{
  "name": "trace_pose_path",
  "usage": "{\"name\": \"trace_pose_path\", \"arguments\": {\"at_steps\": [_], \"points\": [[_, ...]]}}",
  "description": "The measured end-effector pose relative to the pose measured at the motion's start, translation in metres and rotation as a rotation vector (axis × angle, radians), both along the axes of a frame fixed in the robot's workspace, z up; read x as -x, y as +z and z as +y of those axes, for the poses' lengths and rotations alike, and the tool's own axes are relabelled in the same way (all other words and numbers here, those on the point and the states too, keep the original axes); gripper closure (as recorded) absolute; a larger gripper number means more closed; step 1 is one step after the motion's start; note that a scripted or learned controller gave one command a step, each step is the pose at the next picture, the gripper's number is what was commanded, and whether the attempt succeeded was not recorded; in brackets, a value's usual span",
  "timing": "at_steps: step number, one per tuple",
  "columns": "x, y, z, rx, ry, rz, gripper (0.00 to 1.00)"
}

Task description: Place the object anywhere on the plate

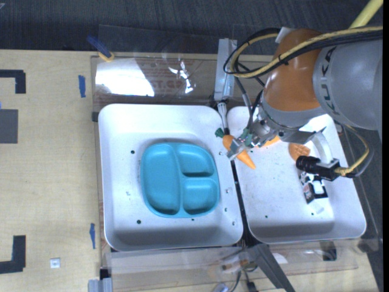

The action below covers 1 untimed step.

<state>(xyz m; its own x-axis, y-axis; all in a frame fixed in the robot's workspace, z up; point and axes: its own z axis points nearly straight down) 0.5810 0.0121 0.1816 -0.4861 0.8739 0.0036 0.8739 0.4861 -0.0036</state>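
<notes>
A blue plate (180,178) with three compartments lies in the left white bin (121,132). My gripper (240,146) hangs over the divider between the two bins, just right of the plate's upper right corner. An orange toy carrot (245,158) with a green top sits crosswise between the fingers, its green end towards the left bin and its tip towards the right bin. The gripper is shut on the carrot. The arm's grey and orange wrist (292,78) covers the back of the right bin.
In the right bin (285,212) lie an orange piece (299,149) and a small black and white object (315,187) near the right wall. Yellow and black cables loop around the wrist. A clear panel stands behind the left bin.
</notes>
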Motion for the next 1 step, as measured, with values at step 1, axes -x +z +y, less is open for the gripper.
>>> {"name": "trace_pose_path", "arguments": {"at_steps": [1], "points": [[0.0386,0.0007,0.0457,0.000,0.001,-0.001,1.00]]}}
